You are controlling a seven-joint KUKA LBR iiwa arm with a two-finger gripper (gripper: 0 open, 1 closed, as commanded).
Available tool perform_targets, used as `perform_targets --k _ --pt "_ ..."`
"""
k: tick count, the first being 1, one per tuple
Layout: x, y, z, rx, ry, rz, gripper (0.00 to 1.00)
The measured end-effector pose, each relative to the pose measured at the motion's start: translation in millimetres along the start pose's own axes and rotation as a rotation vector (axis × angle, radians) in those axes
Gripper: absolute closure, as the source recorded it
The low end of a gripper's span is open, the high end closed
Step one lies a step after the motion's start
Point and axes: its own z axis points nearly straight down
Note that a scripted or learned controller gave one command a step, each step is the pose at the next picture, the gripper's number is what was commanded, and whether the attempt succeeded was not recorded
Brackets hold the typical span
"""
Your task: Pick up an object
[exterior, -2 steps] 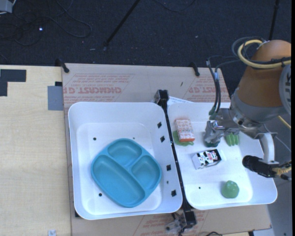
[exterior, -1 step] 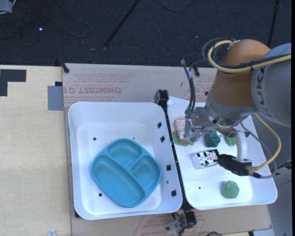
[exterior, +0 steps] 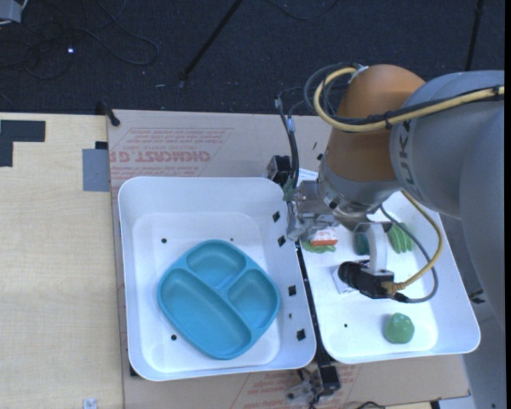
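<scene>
**Toy just under the gripper**

Toy (exterior: pixel 323 242), orange, white and green, lay at the right bin's (exterior: pixel 460 335) left wall, directly below the gripper (exterior: pixel 311 220); its long axis ran left-right. Whether the gripper was spread or pinching it could not be told. The arm reached in from the right, wrist bent steeply down.

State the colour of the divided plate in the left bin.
Blue: the divided plate shows best in the camera view.

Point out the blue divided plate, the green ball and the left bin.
blue divided plate (exterior: pixel 219 298): camera view, on the ridge where its compartments meet.
green ball (exterior: pixel 399 328): camera view, middle of its top.
left bin (exterior: pixel 150 201): camera view, bare far-left inner wall.
</scene>
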Motion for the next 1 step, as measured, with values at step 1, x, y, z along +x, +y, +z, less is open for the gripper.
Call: perform_targets --k 1 --pt "50.9 24.7 3.7 -0.001 0.0 -0.001 1.0"
